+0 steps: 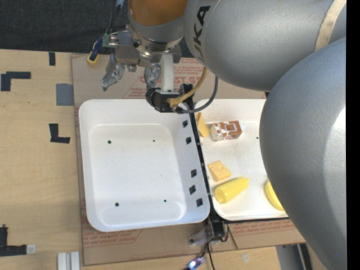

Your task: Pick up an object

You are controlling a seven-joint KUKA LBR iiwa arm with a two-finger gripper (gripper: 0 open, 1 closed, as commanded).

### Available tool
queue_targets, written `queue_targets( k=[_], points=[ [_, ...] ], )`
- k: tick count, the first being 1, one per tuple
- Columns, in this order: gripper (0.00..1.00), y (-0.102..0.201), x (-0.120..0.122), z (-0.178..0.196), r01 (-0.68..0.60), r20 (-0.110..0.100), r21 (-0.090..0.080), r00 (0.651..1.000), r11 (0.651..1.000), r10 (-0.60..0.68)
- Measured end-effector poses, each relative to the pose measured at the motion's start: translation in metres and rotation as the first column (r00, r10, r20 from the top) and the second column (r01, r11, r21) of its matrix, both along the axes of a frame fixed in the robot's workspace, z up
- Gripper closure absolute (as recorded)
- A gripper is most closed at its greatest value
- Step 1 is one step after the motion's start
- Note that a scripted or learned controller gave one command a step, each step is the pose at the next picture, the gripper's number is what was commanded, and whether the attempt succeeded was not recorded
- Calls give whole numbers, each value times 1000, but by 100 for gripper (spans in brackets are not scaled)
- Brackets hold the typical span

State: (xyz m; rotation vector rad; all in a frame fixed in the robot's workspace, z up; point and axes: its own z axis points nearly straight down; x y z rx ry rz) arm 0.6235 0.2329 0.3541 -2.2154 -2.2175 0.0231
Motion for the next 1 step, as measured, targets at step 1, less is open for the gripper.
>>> queue_targets(
  k=[1],
  points=[
    [0, -40, -26, -93, 4, 1, -1, 1000, 1000, -4]
  ],
)
